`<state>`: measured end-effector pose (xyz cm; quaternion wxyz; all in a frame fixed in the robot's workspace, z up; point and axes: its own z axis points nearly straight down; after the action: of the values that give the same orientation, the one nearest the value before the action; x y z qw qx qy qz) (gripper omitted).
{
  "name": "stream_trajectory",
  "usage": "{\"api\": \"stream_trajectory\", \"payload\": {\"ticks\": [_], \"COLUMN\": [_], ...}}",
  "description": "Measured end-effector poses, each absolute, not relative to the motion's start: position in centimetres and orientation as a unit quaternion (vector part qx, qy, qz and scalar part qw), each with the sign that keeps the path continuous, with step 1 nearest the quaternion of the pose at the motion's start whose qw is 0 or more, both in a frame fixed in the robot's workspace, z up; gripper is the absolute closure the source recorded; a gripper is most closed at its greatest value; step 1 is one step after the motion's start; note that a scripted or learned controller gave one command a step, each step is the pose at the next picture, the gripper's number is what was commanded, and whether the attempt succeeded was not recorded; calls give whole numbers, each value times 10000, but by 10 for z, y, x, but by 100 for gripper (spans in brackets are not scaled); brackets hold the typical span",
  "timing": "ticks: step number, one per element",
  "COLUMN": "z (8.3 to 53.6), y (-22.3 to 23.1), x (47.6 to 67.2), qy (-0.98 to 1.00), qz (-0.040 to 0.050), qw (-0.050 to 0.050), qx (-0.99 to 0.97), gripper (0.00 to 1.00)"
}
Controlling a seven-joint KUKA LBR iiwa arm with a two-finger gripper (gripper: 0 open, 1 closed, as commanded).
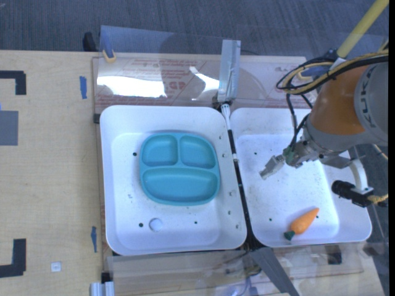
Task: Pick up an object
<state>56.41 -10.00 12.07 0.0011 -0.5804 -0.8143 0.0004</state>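
Your jaws [270, 167] hang over the middle of the right bin [352, 230], pointing toward eight o'clock, and you cannot tell from this angle whether they are parted or closed; nothing shows between them. The toy carrot [302, 222] lies on the bin floor at about five o'clock from the jaws, apart from them, near the bin's front edge with its green end toward seven o'clock. In the left bin [117, 134] on your worktop [49, 165] sits a blue divided plate [179, 169].
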Motion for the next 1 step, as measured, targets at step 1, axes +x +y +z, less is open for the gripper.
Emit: {"api": "stream_trajectory", "payload": {"ticks": [1], "z": [165], "y": [-200], "x": [580], "qy": [-7479], "qz": [3], "qw": [-17], "qx": [-6638], "gripper": [0]}}
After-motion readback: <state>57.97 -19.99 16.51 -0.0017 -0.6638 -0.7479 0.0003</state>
